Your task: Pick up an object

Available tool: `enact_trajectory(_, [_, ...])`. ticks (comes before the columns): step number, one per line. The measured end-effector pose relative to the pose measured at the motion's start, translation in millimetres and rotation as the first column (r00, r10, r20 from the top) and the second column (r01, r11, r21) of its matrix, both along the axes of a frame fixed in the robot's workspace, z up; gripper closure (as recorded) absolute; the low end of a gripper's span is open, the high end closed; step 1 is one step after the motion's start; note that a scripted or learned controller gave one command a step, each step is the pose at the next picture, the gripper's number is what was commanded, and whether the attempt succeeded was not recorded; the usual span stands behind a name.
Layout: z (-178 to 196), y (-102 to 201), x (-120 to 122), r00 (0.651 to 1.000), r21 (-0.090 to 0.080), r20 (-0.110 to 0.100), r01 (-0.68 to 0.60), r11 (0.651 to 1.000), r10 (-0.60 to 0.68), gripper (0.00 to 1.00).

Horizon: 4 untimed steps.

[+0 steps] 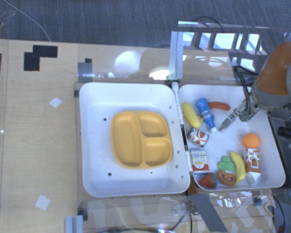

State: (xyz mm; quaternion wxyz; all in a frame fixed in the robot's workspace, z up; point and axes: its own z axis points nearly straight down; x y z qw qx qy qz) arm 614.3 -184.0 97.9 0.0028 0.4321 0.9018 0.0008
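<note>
Here, the gripper (pixel 226 123) hovers mid-right over the smooth white right bin (pixel 276 165), jaws slightly parted, holding nothing, just beside the glossy blue bottle (pixel 205 112) and ridged yellow corn (pixel 190 114).

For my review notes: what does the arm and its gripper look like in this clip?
A single grey arm enters from the view's right, with a broad orange band wrapped above the wrist. Black cables loop beside it. It ends in a slim, metallic grey two-finger gripper with dark fittings at its base. No lettering or markings are legible at this size.
</note>
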Motion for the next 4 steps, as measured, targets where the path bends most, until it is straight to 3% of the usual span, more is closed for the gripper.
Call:
enact_trajectory(1, [-7.1,52.9,31.5,0.991,-0.002,0.001,0.133,0.991,-0.133,0.00])
enact_trajectory(2, [6.2,56.3,34.7,0.992,-0.001,0.009,0.124,0.992,-0.124,1.00])
enact_trajectory(3, [5.9,56.6,34.7,0.992,-0.001,0.009,0.123,0.992,-0.123,0.00])
enact_trajectory(4, [20.0,57.2,37.8,0.993,-0.001,0.019,0.118,0.993,-0.118,1.00])
